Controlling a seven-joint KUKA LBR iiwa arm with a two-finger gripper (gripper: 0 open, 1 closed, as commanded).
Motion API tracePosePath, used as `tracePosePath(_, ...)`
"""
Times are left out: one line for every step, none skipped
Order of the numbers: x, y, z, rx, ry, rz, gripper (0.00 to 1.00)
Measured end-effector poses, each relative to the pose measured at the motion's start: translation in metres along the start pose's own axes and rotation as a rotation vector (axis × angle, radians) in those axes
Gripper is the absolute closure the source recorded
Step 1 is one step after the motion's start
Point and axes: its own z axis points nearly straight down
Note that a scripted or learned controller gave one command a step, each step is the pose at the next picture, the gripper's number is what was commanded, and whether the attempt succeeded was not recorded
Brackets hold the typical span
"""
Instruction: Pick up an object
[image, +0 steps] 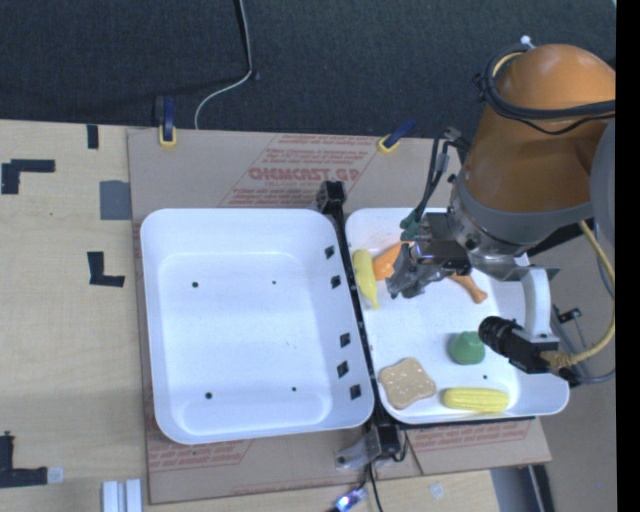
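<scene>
Left bin (240, 330) sits well left of the gripper (405, 282), and we're hovering low over the upper part of the right bin (540, 405), so we read this as the approach step, nothing visibly lifted. Just left of the fingers lies the yellow banana-like piece (366, 280), the orange piece (388, 262) touches or sits under them, and the toast slice (406, 382), green ball (466, 347) and corn cob (476, 400) lie below and right. Can't tell if the fingers are open or closed; next we need a clean descent on the orange piece and a close.
</scene>
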Motion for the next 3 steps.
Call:
tracePosePath(0.037, 0.000, -0.064, -0.013, 0.004, -0.012, 1.00)
tracePosePath(0.076, -0.001, -0.044, -0.003, 0.002, -0.011, 1.00)
tracePosePath(0.018, 0.000, -0.045, -0.006, 0.001, -0.002, 1.00)
